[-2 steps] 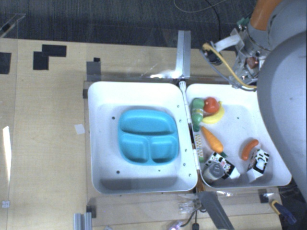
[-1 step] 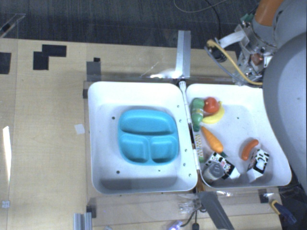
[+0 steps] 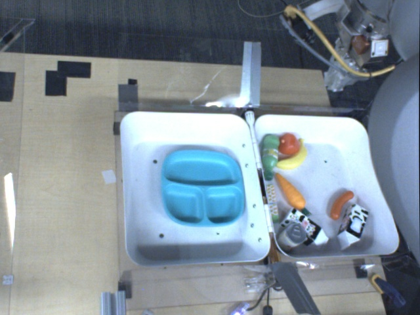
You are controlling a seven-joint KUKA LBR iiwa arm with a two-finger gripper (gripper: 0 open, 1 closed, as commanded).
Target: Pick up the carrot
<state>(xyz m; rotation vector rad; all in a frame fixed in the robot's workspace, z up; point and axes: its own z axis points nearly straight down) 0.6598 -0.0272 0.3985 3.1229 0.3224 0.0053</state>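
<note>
Clearly, the tool [image 3: 338,77], its state unclear, is hanging far beyond the right bin [image 3: 371,195], needing descent onto the carrot [image 3: 289,191].

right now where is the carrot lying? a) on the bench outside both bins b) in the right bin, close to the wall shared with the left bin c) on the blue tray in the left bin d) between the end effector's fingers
b: the carrot lies on the floor of the right bin, near its left wall, just below the banana and above the black and white cup.
</note>
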